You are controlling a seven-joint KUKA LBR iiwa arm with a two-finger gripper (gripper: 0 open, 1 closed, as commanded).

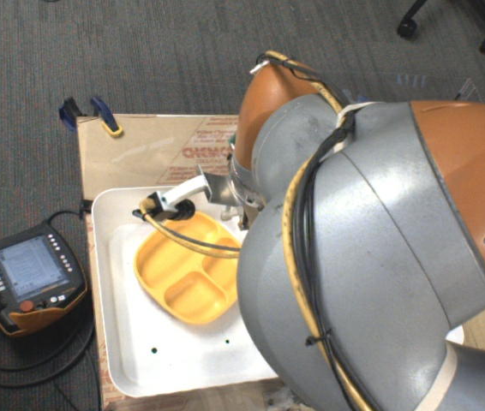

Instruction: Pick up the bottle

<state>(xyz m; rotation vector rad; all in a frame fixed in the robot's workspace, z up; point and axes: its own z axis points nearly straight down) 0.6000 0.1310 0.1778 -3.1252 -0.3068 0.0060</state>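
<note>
Your arm (371, 255) leans across the counter and covers most of the right side, so the bottle's place cannot be told from here; it may lie under that grey bulk. The hand (222, 197) sits low at the back of the left white bin (105, 315), just over the far rim of the yellow divided tray (182, 276), and whether it is apart or together cannot be told. A white piece with a black end (170, 200) juts left of it; it looks like cable fitting, not the bottle. Judge the grasp only once the hand lifts into sight. Mind the loose cable (193, 236) draped over the tray: it could snag. The pendant (28, 276) and blue clamps (88, 114) lie well clear.
</note>
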